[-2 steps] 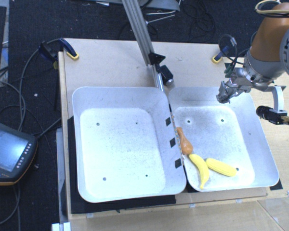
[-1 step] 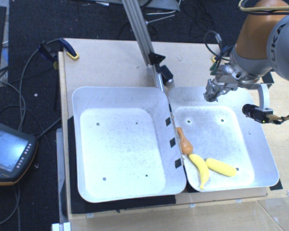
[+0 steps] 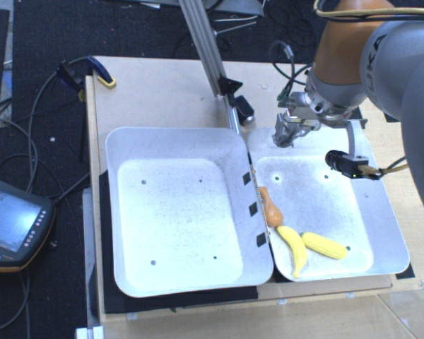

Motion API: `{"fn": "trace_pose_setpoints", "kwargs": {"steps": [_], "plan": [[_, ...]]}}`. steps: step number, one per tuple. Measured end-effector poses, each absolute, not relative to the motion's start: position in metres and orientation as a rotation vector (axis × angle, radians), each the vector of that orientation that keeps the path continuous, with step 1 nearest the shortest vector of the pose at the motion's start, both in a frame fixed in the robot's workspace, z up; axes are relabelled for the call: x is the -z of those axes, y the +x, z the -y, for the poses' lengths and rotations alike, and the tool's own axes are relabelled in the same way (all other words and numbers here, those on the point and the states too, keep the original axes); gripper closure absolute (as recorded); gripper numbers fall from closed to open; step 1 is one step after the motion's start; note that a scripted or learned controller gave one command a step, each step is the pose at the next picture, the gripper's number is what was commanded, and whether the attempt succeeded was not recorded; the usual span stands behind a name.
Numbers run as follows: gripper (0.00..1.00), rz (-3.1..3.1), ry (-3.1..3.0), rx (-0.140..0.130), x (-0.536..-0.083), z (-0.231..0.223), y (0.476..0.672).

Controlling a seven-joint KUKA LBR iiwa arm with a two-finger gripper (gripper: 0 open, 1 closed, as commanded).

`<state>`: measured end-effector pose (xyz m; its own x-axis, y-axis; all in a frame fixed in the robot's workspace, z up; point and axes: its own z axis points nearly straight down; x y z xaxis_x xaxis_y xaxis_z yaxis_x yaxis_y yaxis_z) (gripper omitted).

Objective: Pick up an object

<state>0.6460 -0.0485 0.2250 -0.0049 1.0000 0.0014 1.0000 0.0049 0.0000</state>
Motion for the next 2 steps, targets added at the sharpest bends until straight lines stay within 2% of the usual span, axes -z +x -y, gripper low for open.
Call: {"fn": "trace_pose_setpoints", "kwargs": {"steps": [2], "plan": [[1.00, 2.225, -2.215, 0.000, -0.214, -0.054, 0.627]]}}
